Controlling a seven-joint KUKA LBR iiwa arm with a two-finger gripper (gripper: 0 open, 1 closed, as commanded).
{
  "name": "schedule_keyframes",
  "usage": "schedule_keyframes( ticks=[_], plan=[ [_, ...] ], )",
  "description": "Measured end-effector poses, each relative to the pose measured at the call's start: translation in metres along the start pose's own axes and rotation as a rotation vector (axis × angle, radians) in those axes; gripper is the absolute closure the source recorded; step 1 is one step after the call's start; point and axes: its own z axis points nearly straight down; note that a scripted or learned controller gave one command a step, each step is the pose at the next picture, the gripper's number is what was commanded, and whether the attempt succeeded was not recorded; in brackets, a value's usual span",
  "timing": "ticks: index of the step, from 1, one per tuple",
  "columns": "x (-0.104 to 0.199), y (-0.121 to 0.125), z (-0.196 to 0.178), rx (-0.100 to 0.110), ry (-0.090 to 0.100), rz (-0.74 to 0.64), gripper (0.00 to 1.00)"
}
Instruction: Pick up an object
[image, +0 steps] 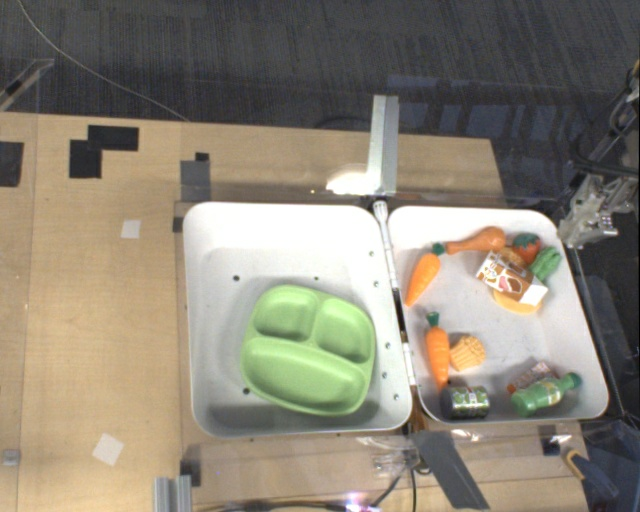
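You see two shallow white bins side by side on the pale wooden counter (90, 330). The left bin (215, 250) has smooth, rounded walls and holds a glossy green plastic divided plate (308, 349) with three compartments, lying tilted toward the near right.

The right bin (590, 340) carries the toy food. At its far side lie a tapered orange carrot (423, 276), a tan drumstick (478, 241), a small printed carton (508, 279) on something yellow, and red and green pieces by the far right corner. Toward the near side you find a second carrot (437, 354) standing lengthwise, a ridged yellow piece (467, 352) touching it, a dark cylindrical can (467, 402) and a green bottle (545, 394) lying on its side.

The tool (598, 212) sits outside the right bin's far right corner, a grey metal shape; you cannot tell how it is set.
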Motion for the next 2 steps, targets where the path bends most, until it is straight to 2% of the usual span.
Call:
schedule_keyframes(
  ticks=[1, 2],
  plan=[
    [-0.003, 0.001, -0.014, 0.002, -0.012, -0.003, 1.0],
    [-0.072, 0.005, -0.03, -0.001, -0.002, 0.099, 1.0]
  ],
)
